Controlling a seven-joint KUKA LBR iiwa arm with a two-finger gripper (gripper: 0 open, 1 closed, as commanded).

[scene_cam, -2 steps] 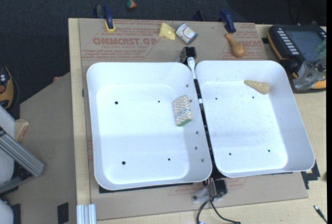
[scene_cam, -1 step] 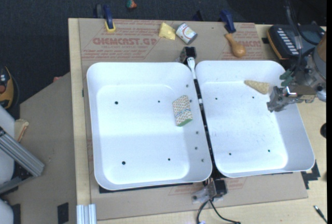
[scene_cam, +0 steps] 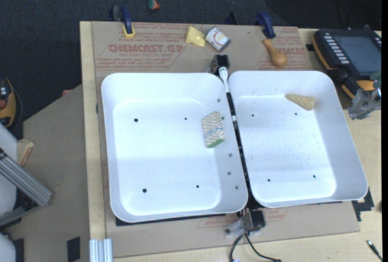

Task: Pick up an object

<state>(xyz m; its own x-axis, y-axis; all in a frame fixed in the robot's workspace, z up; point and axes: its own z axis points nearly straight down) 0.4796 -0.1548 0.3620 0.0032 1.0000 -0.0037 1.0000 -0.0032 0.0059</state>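
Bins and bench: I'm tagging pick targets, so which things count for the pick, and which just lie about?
For the pick:
patterned block, left bin
tan wedge, right bin

Lying about:
yellow piece
small box
wooden piece

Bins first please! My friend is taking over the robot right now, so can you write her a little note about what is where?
Claw: cannot tell its state.
Left bin: one patterned sponge-like block near its right wall.
Right bin: one tan wedge near the back.
Behind the bins on the board: yellow piece, small box, wooden-looking pear shape.
Done: nothing lifted.
Left: pick up an object.
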